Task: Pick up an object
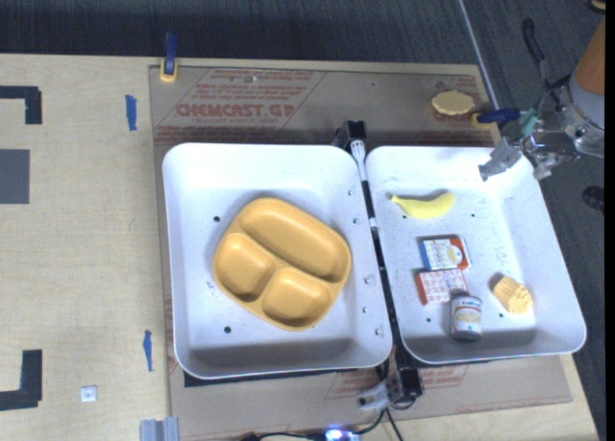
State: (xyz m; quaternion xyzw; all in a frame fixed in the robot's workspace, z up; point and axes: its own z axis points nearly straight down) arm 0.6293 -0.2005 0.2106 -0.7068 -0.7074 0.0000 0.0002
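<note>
My gripper [519,162] hangs over the far right corner of the right bin [553,333], fingers spread open with nothing between them. In that bin lie a yellow banana [423,205] near the far left, a small blue and white box [443,254] with a red and white box [440,284] just in front of it, a small can [466,316] standing at the front, and a yellow ridged toy [512,294] at the right. All of them lie in front of and to the left of the gripper.
The left bin [192,180] holds a large yellow divided tray [281,261], turned upside down. A round tan biscuit-like thing [453,104] lies on the brown board behind the right bin. A black clip [355,134] sits where the bins meet.
</note>
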